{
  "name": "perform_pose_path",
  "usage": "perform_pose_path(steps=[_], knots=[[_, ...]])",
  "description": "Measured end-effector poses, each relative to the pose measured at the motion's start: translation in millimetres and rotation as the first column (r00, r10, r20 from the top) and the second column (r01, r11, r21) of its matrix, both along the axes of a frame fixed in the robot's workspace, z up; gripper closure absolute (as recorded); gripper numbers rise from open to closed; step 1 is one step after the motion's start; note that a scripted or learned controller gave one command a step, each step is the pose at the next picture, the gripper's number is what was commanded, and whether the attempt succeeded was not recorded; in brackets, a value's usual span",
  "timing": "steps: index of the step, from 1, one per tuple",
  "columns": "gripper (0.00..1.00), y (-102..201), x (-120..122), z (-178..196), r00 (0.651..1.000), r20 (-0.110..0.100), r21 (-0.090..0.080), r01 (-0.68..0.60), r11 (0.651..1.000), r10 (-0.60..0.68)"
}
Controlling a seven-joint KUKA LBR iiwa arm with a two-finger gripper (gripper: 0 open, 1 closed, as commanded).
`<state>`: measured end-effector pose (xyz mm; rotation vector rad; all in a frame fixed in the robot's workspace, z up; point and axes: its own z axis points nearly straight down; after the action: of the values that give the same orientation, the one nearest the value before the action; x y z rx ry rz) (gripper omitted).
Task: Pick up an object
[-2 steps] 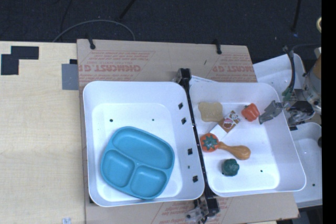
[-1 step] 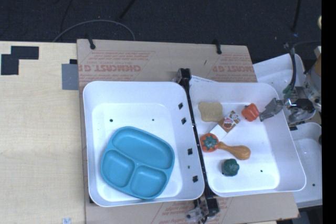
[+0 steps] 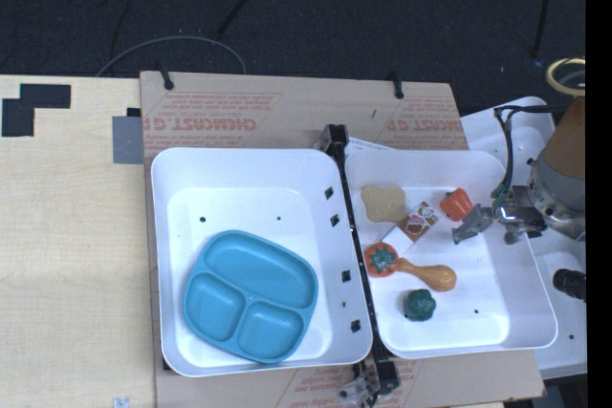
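So the gripper (image 3: 475,225) sits over the right bin (image 3: 535,320), up near its right wall, just beside a small orange block (image 3: 456,203). Honestly can't tell if the claw is open or closed from this angle, it's a grey blur, and I see nothing between the fingers.

Closest candidate is that orange block, upper right part of the bin, next to a little brown-and-white packet thing (image 3: 418,222). It looks like a chunky solid piece, probably light and stiff, so it shouldn't squash. I'd grab it across its short sides. Its long axis seems to tilt slightly from upper right to lower left, though it's small enough that I wouldn't swear to it.

Other stuff in there: a tan flat piece (image 3: 383,202), a rattle-looking toy (image 3: 411,268) with a red head and yellow handle pointing right, and a dark teal ball (image 3: 419,305). The left bin (image 3: 182,182) holds a blue divided plate (image 3: 251,295).
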<state>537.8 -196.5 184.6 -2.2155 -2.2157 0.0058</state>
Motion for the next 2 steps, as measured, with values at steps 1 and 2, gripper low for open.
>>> perform_pose_path(steps=[1,2], knots=[[0.0,6.5,-10.1,-53.8,1.0,0.0,0.0,0.0,1.0,0.0],[0.0,7.5,-10.2,-99.1,1.0,0.005,-0.002,0.001,1.0,-0.001]])
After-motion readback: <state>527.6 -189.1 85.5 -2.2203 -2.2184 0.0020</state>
